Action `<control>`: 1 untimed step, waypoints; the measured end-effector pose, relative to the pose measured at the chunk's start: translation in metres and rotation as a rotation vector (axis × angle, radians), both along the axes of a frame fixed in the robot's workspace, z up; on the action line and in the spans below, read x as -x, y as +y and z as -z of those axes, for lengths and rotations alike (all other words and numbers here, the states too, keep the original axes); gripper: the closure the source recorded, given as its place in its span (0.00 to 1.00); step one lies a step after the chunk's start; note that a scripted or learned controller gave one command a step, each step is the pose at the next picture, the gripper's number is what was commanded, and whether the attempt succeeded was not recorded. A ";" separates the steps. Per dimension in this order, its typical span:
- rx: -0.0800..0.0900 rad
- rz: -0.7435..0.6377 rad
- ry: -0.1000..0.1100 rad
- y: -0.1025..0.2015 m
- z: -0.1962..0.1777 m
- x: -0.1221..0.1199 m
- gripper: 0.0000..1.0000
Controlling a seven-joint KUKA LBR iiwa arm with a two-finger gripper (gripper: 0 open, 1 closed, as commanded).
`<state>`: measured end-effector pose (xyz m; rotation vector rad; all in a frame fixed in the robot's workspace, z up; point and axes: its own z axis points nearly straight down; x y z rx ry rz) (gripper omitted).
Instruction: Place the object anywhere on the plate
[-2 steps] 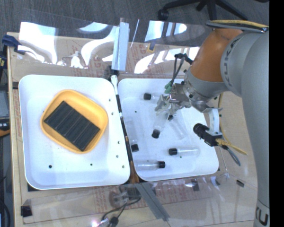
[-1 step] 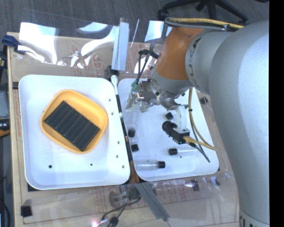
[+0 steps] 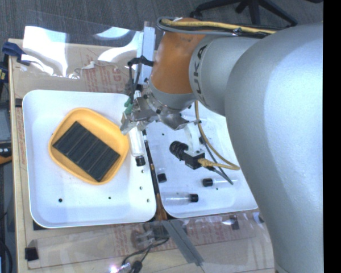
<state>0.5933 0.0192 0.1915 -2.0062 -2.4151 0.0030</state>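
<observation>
Our claw (image 3: 132,117) hangs over the inner edge of the left bin (image 3: 34,152), and a clear tube with a dark cap (image 3: 137,145) stands out just below it, its long axis running down the view, toward the near edge of the bench. We judge this tube to be the task's object, and it seems to sit between the fingertips at its upper end, but the wrist crowds that spot, so we cannot tell whether the claw is closed on it or merely over it. The yellow plate (image 3: 65,131), with a dark ribbed slab (image 3: 86,150) lying on it, sits just to the claw's left, its rim almost touching the tube. Farther right, in the other bin (image 3: 238,198), lie a black fitting (image 3: 184,154) and a second tube (image 3: 181,198). The arm's bulk hides much of that bin.
</observation>
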 end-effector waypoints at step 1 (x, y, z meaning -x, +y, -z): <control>0.000 0.000 0.000 0.000 0.000 0.000 0.00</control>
